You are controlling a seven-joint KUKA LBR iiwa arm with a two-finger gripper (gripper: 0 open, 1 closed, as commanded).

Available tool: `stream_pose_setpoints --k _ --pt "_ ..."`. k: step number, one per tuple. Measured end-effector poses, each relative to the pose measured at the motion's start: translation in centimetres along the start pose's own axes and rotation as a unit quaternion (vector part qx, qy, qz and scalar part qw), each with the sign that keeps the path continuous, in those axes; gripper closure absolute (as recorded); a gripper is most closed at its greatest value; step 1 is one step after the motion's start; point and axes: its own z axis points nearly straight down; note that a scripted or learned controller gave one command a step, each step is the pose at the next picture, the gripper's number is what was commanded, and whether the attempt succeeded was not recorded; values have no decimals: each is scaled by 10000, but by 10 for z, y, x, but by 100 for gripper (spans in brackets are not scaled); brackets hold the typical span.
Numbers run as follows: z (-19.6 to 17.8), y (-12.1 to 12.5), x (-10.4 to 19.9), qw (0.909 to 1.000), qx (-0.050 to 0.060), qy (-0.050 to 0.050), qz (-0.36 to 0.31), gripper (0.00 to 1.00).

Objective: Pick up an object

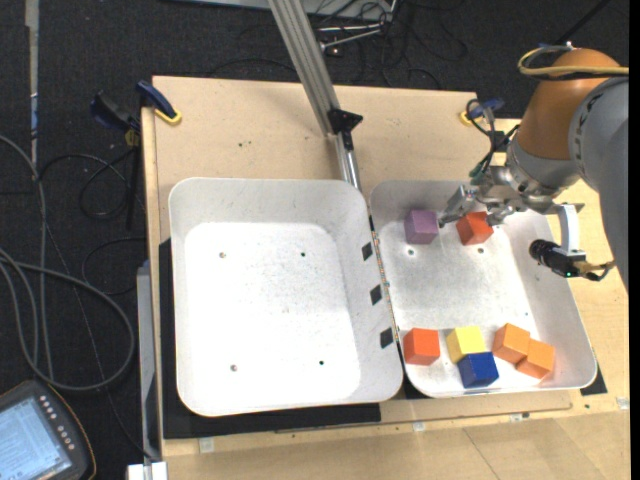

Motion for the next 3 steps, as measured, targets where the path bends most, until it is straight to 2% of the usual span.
stream_pose_setpoints --k 1,2,3 --pt "-10 1 0 10000 -25 -14 -11 100" --pt "-59 1 9 10000 52 29 -16 100" --pt "-104 0 10 10000 50 26 -13 100"
